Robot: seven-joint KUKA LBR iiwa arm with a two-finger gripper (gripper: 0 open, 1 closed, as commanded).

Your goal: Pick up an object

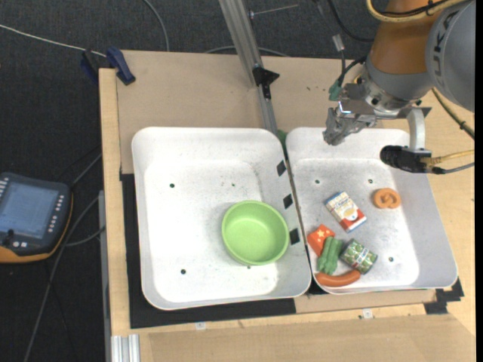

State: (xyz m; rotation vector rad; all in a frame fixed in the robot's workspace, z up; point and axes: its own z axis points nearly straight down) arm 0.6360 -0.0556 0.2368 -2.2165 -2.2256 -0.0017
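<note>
Two shallow white bins are sitting side by side on a tan bench, seen from above at a slant. Inside the left bin, a lime green bowl is resting upright near the front right corner.

Several small things are lying in the right bin, mostly toward its front edge. A small white and orange carton is lying near the middle. An orange round piece is sitting to its right, apart from it. Nearer the front left corner, a red piece is touching a green vegetable-shaped toy, and a green labelled can is lying on its side just beside them. A red-orange sausage shape is lying along the front edge, just below the can.

From the right, the grey arm with its orange band is reaching in — its gripper is hanging over the back left corner of the right bin, well apart from the objects. Nothing is showing between its dark fingers, which are looking close together, with a narrow gap at most.

Left of the bench, a handheld control pendant is lying on the dark floor.
</note>
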